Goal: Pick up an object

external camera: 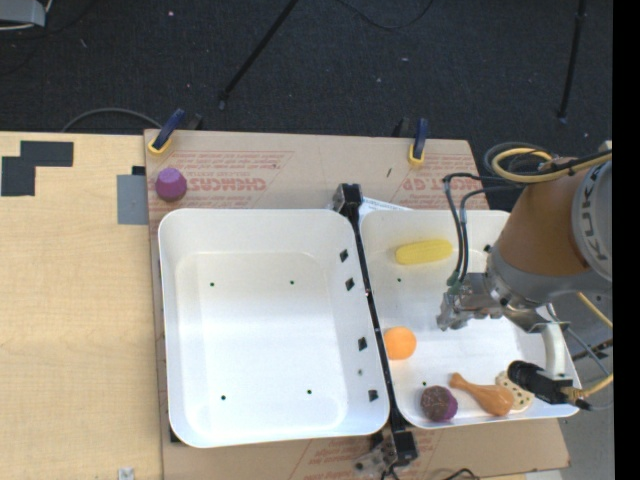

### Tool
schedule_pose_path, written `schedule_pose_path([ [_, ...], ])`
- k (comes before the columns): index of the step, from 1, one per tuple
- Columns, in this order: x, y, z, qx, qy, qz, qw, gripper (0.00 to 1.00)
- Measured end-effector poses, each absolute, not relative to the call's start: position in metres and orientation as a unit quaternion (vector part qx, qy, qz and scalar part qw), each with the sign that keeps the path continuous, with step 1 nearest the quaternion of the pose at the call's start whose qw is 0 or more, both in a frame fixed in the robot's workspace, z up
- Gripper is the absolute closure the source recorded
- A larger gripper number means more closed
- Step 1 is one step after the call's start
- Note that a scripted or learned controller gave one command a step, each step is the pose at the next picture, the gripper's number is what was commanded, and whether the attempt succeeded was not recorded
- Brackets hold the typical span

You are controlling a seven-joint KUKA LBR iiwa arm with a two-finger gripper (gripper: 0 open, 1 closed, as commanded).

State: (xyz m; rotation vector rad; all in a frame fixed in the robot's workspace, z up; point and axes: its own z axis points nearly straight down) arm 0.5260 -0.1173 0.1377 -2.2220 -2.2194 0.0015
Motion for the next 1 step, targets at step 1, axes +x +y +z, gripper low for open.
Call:
schedule_pose_path([
  [1,0.5269,-0.1229,0.1805,-0.707,-0.707,-0.0007,-0.001,1.0],
])
